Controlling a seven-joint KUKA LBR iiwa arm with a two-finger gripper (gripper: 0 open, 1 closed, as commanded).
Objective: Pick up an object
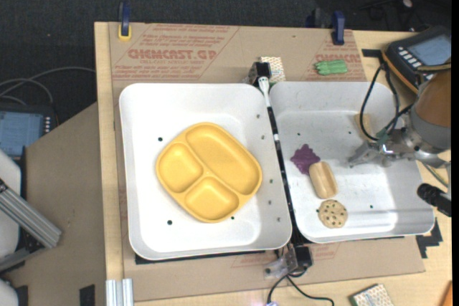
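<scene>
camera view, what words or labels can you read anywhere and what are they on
"CHEMCAST GP" reads in large red letters on the brown protective paper covering the board behind the bins.
Smaller red lines above and below it: too blurred to read.
Screen of the handheld device at the far right: too small to read.
Small patterned tag between the bins: no legible text.

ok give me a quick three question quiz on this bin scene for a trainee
1. True or false: the yellow divided tray lies in the left bin.
2. Which item lies nearest the front edge of the right bin? A) purple piece B) bread roll C) round cookie
3. Fill in: the green object lies on the ____, behind the right bin.

Key: 1 true; 2 C; 3 bench. The gripper hovers over the right bin, to the right of the three items.
</scene>
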